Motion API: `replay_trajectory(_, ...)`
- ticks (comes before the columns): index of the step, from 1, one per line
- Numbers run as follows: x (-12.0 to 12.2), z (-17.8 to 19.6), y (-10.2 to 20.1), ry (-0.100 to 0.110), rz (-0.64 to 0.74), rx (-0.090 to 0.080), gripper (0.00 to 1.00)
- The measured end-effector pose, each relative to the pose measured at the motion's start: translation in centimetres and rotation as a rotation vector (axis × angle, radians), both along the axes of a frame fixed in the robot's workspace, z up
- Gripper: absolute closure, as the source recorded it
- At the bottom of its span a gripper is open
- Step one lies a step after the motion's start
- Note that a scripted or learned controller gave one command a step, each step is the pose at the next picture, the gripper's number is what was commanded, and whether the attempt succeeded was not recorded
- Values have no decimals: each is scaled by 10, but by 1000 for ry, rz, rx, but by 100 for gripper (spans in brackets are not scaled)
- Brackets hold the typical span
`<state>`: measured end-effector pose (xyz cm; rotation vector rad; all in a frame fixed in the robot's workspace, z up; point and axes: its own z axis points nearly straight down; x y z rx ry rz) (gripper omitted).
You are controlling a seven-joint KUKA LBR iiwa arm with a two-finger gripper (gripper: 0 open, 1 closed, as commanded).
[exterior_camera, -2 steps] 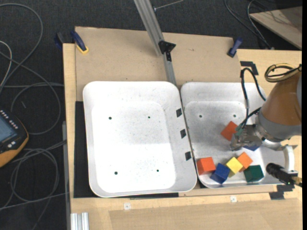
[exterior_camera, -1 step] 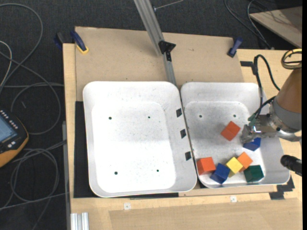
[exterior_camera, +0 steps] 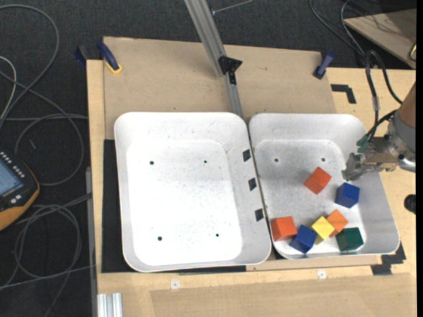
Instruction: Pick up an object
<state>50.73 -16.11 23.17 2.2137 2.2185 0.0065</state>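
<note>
Seven small blocks lie in the right bin [exterior_camera: 291, 125]: an orange block [exterior_camera: 318, 179] mid-bin, a blue block [exterior_camera: 347, 195] to its right, and along the near edge another orange [exterior_camera: 284, 227], blue [exterior_camera: 305, 238], yellow [exterior_camera: 322, 227], orange [exterior_camera: 338, 219] and green block [exterior_camera: 349, 240]. The gripper [exterior_camera: 350, 170] hangs just beyond the right-hand blue block; whether it is open or closed cannot be told. The left bin [exterior_camera: 132, 127] sits alongside

The left bin [exterior_camera: 182, 190] lies open across its whole floor. In the right bin [exterior_camera: 291, 152], blocks [exterior_camera: 322, 228] crowd the near edge, while the far half offers room.
</note>
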Motion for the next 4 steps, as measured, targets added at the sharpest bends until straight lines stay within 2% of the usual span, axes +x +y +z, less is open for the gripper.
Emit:
replay_trajectory(1,1,21,0,4,-1,2,100)
replay_trajectory(3,39,37,104,5,5,4,100)
replay_trajectory(4,51,26,162,8,5,5,100)
